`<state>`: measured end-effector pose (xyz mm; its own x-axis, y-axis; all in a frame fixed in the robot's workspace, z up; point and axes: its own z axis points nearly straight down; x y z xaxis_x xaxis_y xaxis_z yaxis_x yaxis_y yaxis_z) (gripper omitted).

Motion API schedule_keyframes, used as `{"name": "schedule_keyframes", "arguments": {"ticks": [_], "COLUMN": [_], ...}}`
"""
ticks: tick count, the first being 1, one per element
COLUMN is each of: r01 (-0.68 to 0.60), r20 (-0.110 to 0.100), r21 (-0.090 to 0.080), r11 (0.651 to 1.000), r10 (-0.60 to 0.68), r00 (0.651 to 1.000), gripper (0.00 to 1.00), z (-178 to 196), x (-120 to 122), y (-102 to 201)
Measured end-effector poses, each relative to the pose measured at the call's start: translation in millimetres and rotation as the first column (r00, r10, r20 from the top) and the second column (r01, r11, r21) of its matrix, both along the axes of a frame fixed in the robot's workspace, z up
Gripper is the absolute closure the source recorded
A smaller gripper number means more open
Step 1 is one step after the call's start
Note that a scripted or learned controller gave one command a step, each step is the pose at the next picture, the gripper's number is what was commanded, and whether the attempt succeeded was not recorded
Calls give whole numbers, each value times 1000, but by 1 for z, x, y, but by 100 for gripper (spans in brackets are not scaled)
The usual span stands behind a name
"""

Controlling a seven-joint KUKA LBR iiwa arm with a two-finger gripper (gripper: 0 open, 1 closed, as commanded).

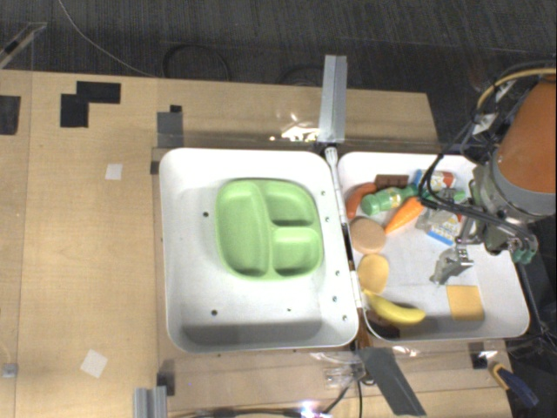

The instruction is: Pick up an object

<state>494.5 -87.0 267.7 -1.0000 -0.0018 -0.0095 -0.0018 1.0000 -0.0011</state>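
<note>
The right bin (500,325) holds several toy foods: a yellow banana (396,310) at the front left, a tan potato-like piece (374,272), a brown round piece (367,233), an orange carrot (403,215), a green bottle (381,202), and a yellow-orange block (465,300) at the front right. My gripper (449,268) hangs over the bin's bare middle, just up and left of the block, with its fingers slightly apart and nothing between them.
The left bin (187,320) carries a green divided plate (267,227). A metal post (333,98) stands behind the seam between the bins. Small packets (440,224) lie under the wrist at the back of the right bin. Cables run at the far right.
</note>
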Motion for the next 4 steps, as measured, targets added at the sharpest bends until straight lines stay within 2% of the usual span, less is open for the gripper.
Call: {"name": "schedule_keyframes", "arguments": {"ticks": [1,2,3,4], "r01": [-126,-126,9,47], "r20": [-9,21,21,21], "r21": [2,-6,0,0], "r11": [992,992,1000,999], "r10": [126,126,-9,-47], "r00": [992,992,1000,999], "gripper": [0,0,0,0], "z": [-104,-171,-170,-169], "x": [73,66,90,116], "y": [-25,-4,-8,-10]}}
